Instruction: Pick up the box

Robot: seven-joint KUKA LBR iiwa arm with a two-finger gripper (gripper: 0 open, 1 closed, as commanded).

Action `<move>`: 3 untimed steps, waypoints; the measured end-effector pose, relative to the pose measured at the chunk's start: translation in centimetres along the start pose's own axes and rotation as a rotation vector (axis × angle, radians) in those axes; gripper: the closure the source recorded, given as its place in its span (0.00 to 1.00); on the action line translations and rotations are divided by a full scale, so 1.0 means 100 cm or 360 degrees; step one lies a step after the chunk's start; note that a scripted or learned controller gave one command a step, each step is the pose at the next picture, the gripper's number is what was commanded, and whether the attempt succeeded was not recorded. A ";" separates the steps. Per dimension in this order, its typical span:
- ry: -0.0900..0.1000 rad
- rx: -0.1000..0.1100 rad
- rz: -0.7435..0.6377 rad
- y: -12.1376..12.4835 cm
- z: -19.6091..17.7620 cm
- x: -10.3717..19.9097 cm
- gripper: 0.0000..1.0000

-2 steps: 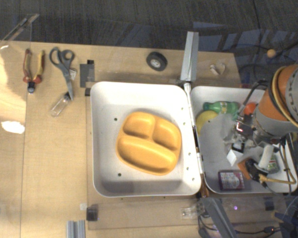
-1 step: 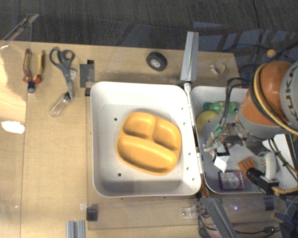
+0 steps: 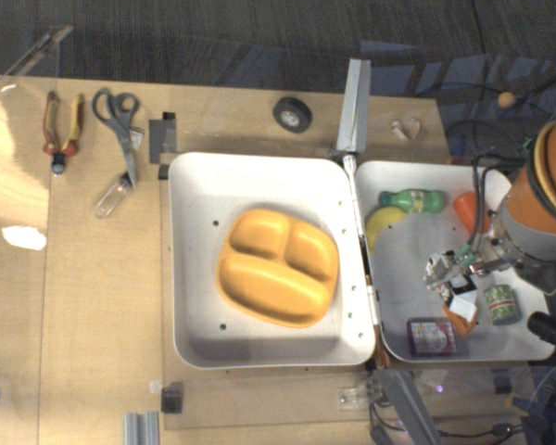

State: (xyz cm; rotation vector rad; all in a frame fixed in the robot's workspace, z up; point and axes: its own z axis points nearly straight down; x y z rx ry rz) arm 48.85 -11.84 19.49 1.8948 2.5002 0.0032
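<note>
A wooden bench (image 3: 83, 323) is seen from above, bearing two white bins side by side, with dark floor behind; scissors (image 3: 120, 128), pliers (image 3: 60, 128) and a tape roll (image 3: 293, 114) are laid along the far edge. In the camera view, the left bin (image 3: 195, 248) is taken up by a yellow moulded tray (image 3: 278, 265). In the right bin (image 3: 398, 295) a green bottle (image 3: 412, 199), a yellow ball (image 3: 383, 221), an orange piece (image 3: 467, 209), a small green can (image 3: 501, 304) and the box (image 3: 432, 336) are found. The box is small, purple-faced, lying flat near the bin's front wall, apart from the can. The arm (image 3: 547, 202) is reached in from the right, and the gripper (image 3: 452, 272) is lowered at the bin's middle, amid some white and orange clutter; whether it is released or clenched cannot be told, and nothing can be confirmed as held. The box is placed just in front of the gripper, toward the near wall and slightly left, near but not touching. It is judged light, stiff cardboard, possibly glossy and a bit slippery; a hold across its two shorter sides from above is advised, since it lies flat and the nearby wall leaves little room on the front side.
</note>
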 end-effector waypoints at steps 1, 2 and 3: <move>0.0001 0.0000 0.0439 0.020 -0.016 0.069 1.00; 0.0002 0.0006 0.0992 0.054 0.011 0.126 1.00; 0.0002 0.0000 0.0707 0.035 -0.039 0.124 1.00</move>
